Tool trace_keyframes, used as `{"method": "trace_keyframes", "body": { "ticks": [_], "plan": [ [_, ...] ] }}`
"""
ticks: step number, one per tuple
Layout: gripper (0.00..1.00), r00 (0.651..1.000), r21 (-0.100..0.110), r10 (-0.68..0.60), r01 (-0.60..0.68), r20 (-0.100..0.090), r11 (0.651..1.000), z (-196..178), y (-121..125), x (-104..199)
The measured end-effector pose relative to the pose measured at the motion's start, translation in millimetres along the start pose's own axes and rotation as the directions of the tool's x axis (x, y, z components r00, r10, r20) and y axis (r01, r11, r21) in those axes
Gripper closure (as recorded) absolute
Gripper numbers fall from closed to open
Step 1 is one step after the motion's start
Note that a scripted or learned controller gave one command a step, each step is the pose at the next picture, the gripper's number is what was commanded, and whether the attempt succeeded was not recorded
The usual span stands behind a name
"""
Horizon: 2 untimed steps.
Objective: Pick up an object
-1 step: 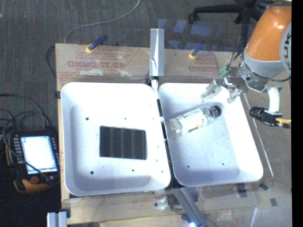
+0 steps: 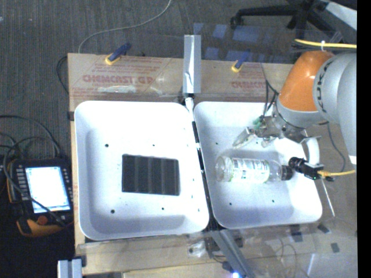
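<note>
Overhead view: end effector (image 2: 262, 133) hovers in the right bin (image 2: 301, 210); whether it is open or closed cannot be told. Clear plastic bottle (image 2: 248, 169) lies on its side just below it.

Two bins side by side on bench (image 2: 116, 80); pad (image 2: 150, 174) in left bin (image 2: 93, 126); bottle (image 2: 246, 169) lying in right bin (image 2: 301, 210); gripper (image 2: 264, 129) just behind bottle; tablet (image 2: 43, 189) left of bench.

The frame's right edge is cutting off the arm (image 2: 330, 91), and its wrist is hiding the gripper (image 2: 261, 133) fingers' state.
</note>
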<state>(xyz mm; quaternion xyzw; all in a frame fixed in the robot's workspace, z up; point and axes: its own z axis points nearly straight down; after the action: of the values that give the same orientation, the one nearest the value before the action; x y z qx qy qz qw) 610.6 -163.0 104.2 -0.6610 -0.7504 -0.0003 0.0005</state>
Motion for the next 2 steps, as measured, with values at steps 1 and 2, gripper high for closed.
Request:
{"method": "trace_keyframes", "body": {
  "ticks": [1,2],
  "plan": [
    [0.00,0.996,-0.013,-0.090,0.091,0.009,0.996,12,-66,-26],
    [0.00,0.966,-0.015,-0.259,0.259,0.012,0.966,12,-87,53]
  ]
}}
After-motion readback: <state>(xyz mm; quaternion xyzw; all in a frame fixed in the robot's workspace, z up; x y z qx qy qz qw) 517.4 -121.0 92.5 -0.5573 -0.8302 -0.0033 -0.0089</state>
